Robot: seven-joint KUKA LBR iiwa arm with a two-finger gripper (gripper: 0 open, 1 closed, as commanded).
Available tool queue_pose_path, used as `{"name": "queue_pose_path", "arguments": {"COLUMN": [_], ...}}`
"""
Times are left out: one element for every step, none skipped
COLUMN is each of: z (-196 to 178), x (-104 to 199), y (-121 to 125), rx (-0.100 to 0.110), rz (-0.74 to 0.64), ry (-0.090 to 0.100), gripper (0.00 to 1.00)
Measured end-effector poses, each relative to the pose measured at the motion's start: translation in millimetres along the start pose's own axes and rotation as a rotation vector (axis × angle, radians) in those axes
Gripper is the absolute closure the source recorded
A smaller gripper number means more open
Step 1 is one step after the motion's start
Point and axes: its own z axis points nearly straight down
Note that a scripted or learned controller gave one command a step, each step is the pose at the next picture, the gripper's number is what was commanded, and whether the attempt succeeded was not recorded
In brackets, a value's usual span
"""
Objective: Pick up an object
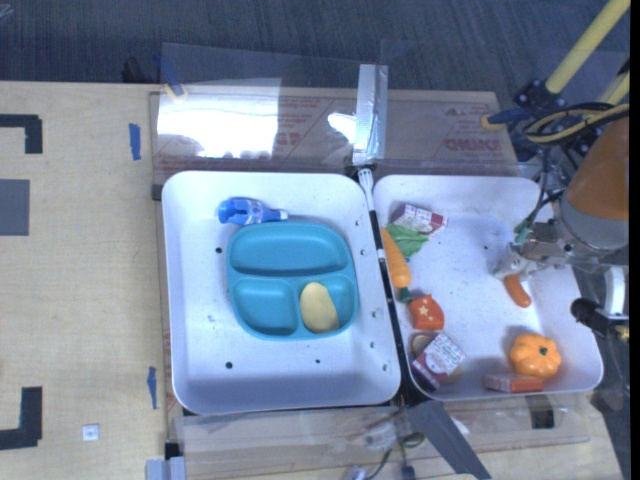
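Grey arm's gripper (522,260) low in right bin (470,193) — over small orange carrot (517,290), grip state unclear, pumpkin (533,354) nearby.

left bin (190,298): white, shallow plastic, few dark specks
right bin (470,198): white, fine dark speckling
divided tray (280,258): teal-blue plastic
egg-shaped piece (319,307) in tray: pale yellow
small toy (243,210), upper left of left bin: bright blue
carrot toy (397,261): orange, green top
pumpkin toy (534,354): orange, green stem
small round toy (426,312): red-orange
packets (418,218): white with pink-red print
bench (80,298): light wood, black and blue tape marks
arm (600,188): grey, orange band
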Motion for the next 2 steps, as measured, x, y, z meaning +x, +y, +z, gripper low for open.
{"name": "queue_pose_path", "arguments": {"z": [-160,-198], "x": [79,129], "y": [57,30], "rx": [-0.013,-0.003], "rz": [0.061,0.106], "ry": [0.000,0.000], "gripper": [1.00,1.00]}}
